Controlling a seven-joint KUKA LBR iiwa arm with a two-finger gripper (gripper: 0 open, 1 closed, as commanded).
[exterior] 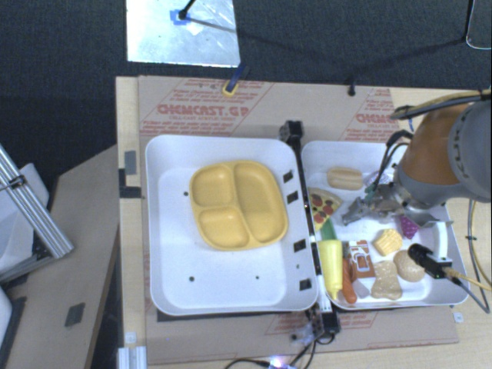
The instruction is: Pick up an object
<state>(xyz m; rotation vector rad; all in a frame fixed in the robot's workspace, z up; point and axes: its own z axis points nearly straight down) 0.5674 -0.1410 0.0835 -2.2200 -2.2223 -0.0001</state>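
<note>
yellow bottle [330, 261] bin front | jaws [355, 211] above-right, near pizza slice [324, 204] | jaw opening: cannot tell

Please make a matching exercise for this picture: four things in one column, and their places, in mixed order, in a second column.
Things:
1. yellow divided plate
2. gripper
3. yellow bottle
4. pizza slice

Places:
A. along the right bin's left wall, near its front
B. in the left bin
C. over the middle of the right bin
D. by the right bin's left wall, above the yellow bottle in the picture

Pairs: 1-B, 2-C, 3-A, 4-D
</note>
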